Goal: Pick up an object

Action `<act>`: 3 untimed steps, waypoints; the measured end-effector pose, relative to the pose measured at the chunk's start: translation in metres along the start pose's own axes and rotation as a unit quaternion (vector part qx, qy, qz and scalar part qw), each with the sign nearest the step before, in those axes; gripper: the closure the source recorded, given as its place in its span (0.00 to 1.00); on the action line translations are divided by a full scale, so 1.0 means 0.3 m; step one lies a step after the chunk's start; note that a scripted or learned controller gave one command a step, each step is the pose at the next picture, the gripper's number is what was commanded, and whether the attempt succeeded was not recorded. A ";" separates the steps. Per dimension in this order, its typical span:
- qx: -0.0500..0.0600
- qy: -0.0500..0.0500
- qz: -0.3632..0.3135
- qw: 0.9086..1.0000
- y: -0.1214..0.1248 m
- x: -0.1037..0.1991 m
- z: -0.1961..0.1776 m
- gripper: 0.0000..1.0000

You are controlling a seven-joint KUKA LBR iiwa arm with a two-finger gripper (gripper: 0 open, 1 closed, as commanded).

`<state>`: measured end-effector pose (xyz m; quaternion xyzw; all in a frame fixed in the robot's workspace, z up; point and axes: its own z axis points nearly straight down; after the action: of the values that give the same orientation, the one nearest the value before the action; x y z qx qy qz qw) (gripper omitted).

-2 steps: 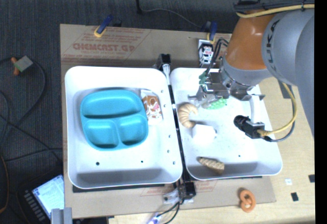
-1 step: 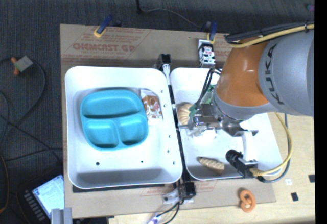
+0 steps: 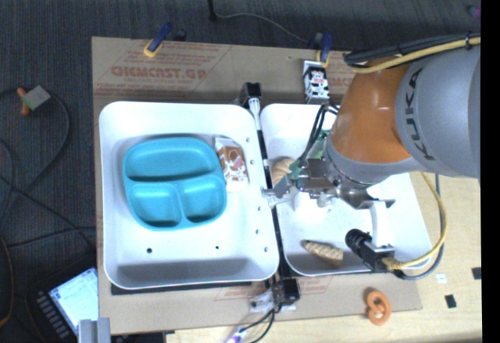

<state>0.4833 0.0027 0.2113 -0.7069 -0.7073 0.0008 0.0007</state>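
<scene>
The pincer [image 3: 301, 177] hangs low over the right bin [image 3: 406, 236], near that bin's left wall, at the end of the grey arm [image 3: 422, 123]. I cannot tell if it is apart or together, because the wrist and its cables hide it from above.

A tan rounded object [image 3: 281, 170] lies just beside the pincer, against the left wall of the right bin. A second brown object [image 3: 323, 252] lies near the front edge of the same bin, apart from the pincer. In the left bin [image 3: 117, 255] there is a blue tray [image 3: 173, 181] and a small packet [image 3: 232, 163] by its right edge.

I judge the main risk to be the wall. The tan object sits so close to it that the pincer may strike the rim, or push the object along the wall instead of closing around it. The rounded shape may also slip out when it is squeezed. The cables at the wrist could catch on the divider between the two bins.
</scene>
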 end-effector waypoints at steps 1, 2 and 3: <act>0.000 0.000 0.000 1.000 0.000 0.000 0.000 0.00; 0.000 0.000 0.000 1.000 0.000 0.000 0.000 0.00; 0.000 0.000 0.000 1.000 0.000 0.000 0.000 0.00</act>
<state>0.4833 0.0027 0.2113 -0.7069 -0.7073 0.0008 0.0007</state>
